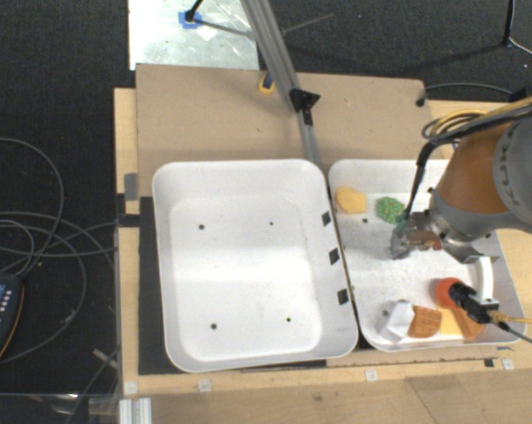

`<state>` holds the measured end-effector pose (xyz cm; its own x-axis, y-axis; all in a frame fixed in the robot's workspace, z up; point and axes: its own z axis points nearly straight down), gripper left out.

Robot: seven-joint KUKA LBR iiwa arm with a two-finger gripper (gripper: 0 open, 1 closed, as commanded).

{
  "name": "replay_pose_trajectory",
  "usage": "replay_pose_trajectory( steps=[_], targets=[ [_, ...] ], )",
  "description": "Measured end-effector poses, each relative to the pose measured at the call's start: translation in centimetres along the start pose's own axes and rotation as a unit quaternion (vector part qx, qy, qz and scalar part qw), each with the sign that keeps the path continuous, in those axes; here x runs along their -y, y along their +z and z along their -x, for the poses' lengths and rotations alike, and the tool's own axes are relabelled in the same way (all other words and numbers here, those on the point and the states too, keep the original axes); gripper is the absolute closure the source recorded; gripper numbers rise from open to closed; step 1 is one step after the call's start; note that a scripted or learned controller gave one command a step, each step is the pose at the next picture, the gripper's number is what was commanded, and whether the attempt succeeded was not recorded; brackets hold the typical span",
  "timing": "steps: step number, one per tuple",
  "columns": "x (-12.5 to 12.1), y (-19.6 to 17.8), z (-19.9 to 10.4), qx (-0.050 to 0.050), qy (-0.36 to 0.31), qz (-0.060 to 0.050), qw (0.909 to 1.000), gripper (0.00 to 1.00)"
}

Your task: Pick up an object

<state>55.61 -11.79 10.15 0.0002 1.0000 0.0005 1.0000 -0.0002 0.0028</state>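
Two white bins are shown; the gripper (401, 244) is lowered into the right bin (372, 272), just below the green object (390, 208). Finger spacing cannot be told. An approach is judged underway; closing on the object is required next.

Two bins side by side on the tabletop (204, 113). Left bin (248, 179), right bin (372, 170). Right one has a bun (351, 201) and sprig (389, 208) at the back, cup (394, 321), wedge (425, 322), ball (445, 290) up front.
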Motion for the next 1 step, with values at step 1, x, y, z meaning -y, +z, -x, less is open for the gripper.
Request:
replay_pose_trajectory(
  steps=[1],
  targets=[
    [0.15, -6.27, -0.41, 0.001, -0.002, 0.002, 1.0000, 1.00]
  ],
)
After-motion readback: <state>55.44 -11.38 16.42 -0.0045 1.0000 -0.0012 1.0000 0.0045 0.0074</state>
